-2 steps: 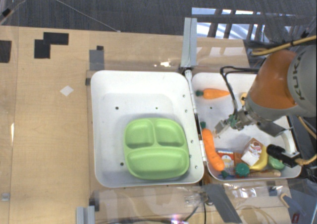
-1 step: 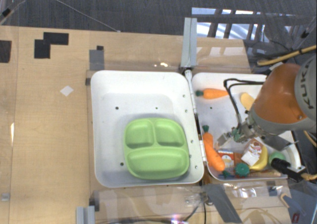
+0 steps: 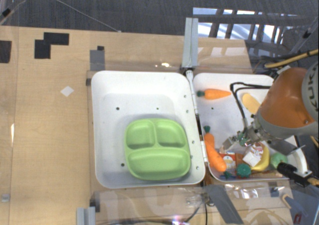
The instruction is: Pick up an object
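Note:
The right bin [image 3: 222, 114] holds several small objects. An orange carrot [image 3: 215, 93] lies near its far edge, and a second carrot [image 3: 214, 153] lies along its left wall. A banana [image 3: 262, 160], a teal ball [image 3: 243, 170] and a red and white packet [image 3: 230, 159] are crowded at the near edge. My gripper [image 3: 242, 139] hangs low over this pile, just above the packet and to the right of the second carrot. Nothing shows as lifted by it. The orange band of the arm [image 3: 284, 102] covers the bin's right side.
A green divided plate [image 3: 157, 148] lies in the left bin [image 3: 114, 94]. A pale yellow piece [image 3: 250, 102] sits beside a black cable [image 3: 239, 100] in the right bin. A green object [image 3: 277, 159] rests at the bin's right near corner.

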Robot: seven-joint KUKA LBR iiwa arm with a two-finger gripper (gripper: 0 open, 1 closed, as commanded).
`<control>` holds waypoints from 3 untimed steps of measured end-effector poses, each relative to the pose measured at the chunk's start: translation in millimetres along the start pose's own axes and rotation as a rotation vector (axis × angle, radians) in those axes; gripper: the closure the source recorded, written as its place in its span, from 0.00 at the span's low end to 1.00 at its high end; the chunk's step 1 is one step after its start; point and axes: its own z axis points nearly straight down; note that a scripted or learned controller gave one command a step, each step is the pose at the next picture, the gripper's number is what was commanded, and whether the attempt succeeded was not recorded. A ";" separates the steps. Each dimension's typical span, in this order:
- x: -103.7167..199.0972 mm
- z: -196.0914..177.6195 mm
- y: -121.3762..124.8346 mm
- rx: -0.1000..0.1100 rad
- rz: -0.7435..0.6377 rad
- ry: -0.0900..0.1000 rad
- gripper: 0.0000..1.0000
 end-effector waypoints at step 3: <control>-14.2 27.4 55.4 -0.004 -0.144 -0.003 0.00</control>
